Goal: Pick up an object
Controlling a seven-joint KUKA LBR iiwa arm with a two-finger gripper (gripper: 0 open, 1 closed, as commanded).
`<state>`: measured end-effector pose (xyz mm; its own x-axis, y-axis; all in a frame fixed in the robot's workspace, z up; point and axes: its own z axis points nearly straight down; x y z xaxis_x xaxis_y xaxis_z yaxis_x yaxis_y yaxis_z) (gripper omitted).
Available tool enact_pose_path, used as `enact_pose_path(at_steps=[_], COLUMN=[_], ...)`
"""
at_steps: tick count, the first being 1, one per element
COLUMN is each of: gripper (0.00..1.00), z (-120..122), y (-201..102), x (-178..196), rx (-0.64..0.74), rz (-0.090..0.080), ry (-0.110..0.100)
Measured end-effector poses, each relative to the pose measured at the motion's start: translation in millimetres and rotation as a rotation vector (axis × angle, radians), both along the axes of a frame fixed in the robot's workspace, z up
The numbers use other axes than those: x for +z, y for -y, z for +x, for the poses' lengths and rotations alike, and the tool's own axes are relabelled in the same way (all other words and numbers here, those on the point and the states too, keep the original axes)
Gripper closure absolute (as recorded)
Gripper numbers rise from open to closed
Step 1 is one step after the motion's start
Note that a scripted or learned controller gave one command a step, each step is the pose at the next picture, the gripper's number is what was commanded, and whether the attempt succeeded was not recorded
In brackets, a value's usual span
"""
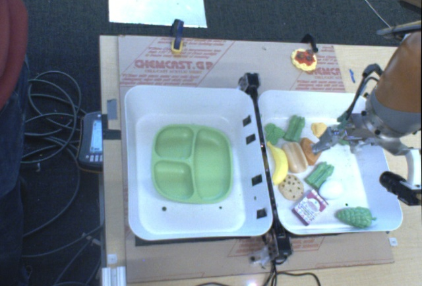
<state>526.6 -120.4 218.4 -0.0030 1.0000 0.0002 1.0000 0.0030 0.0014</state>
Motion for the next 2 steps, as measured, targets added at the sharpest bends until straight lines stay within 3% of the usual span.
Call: enact_pose_path(at_steps=[1, 2], gripper=[0.00, 1.00], z=[51.8, 52.7], y=[8.2, 8.6], x=[-132.7, -116.2], rx=[-0.001, 0.000], rz=[0.001, 0.000], ry=[0.001, 0.004])
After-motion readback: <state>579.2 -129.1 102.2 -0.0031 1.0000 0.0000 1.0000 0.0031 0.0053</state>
